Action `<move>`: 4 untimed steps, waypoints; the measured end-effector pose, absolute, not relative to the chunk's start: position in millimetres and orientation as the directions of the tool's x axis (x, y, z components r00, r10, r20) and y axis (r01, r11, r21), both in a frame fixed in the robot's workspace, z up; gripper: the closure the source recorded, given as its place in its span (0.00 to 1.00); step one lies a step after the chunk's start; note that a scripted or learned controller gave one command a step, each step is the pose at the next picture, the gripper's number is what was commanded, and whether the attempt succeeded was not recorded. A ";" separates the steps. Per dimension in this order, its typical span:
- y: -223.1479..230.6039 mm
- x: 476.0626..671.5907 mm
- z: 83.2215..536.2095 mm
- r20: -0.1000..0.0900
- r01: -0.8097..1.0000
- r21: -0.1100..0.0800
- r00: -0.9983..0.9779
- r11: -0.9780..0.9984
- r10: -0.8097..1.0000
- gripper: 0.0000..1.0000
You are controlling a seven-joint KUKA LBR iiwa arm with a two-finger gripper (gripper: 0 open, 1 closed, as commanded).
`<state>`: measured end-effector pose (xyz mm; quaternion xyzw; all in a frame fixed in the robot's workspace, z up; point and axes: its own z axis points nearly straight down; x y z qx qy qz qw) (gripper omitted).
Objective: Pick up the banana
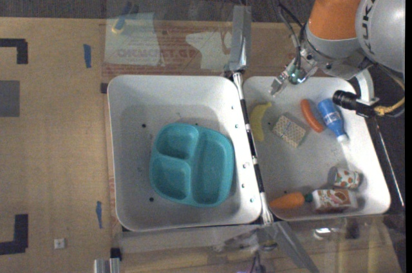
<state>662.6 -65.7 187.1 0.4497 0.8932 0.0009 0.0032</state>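
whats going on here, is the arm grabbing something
A grey and orange KUKA arm reaches in from the right, with its tool hanging over the back of the right bin. It holds nothing yet. The banana lies just below it against the bin's left wall, beside a speckled sponge. The left bin holds a teal divided plate.
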 end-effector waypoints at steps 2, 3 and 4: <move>-67.0 590.6 185.5 0.000 0.902 0.001 -0.432 0.432 0.902 1.00; -67.6 590.5 185.5 -0.001 0.903 0.001 -0.431 0.431 0.903 0.00; -113.2 563.0 101.4 -0.013 0.854 0.015 -0.520 0.520 0.854 0.00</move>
